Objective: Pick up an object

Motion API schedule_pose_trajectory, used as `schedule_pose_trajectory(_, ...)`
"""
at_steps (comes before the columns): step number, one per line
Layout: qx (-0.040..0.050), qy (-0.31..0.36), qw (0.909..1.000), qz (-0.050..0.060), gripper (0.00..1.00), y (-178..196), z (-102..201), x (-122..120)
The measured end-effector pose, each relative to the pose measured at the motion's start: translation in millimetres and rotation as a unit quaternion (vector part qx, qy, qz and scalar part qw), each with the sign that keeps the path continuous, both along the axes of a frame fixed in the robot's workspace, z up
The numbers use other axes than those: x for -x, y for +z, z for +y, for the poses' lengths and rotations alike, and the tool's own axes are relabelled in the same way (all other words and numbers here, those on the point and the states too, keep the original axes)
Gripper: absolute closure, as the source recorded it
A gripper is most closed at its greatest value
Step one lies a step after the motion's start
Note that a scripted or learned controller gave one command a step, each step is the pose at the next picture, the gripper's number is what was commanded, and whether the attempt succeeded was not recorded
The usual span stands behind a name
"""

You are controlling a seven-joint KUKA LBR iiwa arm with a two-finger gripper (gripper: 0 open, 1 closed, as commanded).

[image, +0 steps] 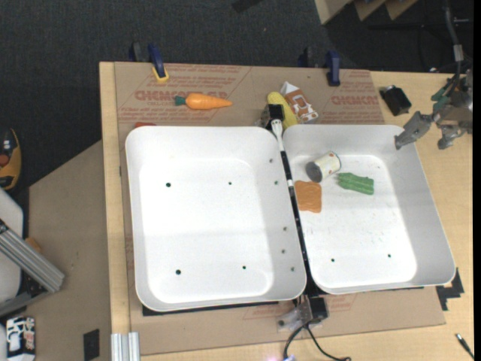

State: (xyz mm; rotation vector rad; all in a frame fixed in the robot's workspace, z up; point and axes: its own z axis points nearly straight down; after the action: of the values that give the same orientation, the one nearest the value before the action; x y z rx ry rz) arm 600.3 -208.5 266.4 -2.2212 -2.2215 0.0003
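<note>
Objects in the right bin (421, 224) number three: one cream cup (325, 164), one green piece (355, 183), one orange piece (308, 197). At two o'clock, outside the bins, the gripper (428, 135) hangs with fingers spread, holding nothing.

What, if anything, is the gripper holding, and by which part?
Nothing. The gripper is open at the right bin's upper right corner, apart from the green toy, cup and orange piece.

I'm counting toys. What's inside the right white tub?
Inside the right tub: a small cylinder, a green piece and an orange piece. Anything beneath them is covered.
</note>
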Motion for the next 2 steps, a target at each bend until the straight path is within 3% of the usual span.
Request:
schedule_pose_trajectory(1,-0.0024,0.001,1.0000,0.007,0.00,-164,-5,-27)
schedule_pose_trajectory(2,-0.0008,0.003,1.0000,-0.001,0.00,-183,55,-68)
